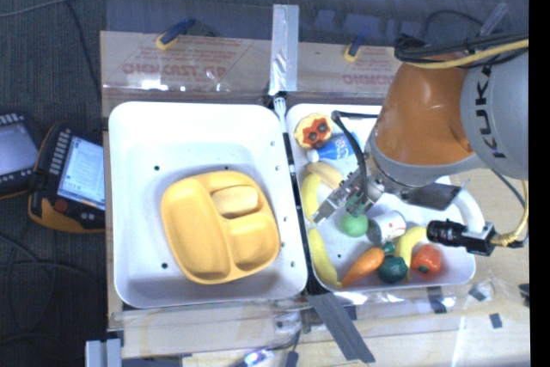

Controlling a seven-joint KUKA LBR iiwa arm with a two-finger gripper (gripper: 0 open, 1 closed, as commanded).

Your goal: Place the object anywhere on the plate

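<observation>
A yellow divided plate [206, 249] lies in the left bin [133, 185]. A pale yellow block [236, 200] rests in the plate's upper right compartment. My gripper [346, 200] hangs over the right bin [461, 200], to the right of the plate. It is just above a green ball [354, 225] and next to a pale banana [320, 176]. I see nothing clearly held in it. The arm's orange band [425, 120] hides the back part of the right bin.
The right bin holds several toy foods: an orange and yellow piece [313, 130], a blue piece [332, 150], a carrot [365, 264], a white cylinder [388, 226], a red tomato [427, 258], a dark green piece [393, 269]. A tablet [79, 172] lies left of the bench.
</observation>
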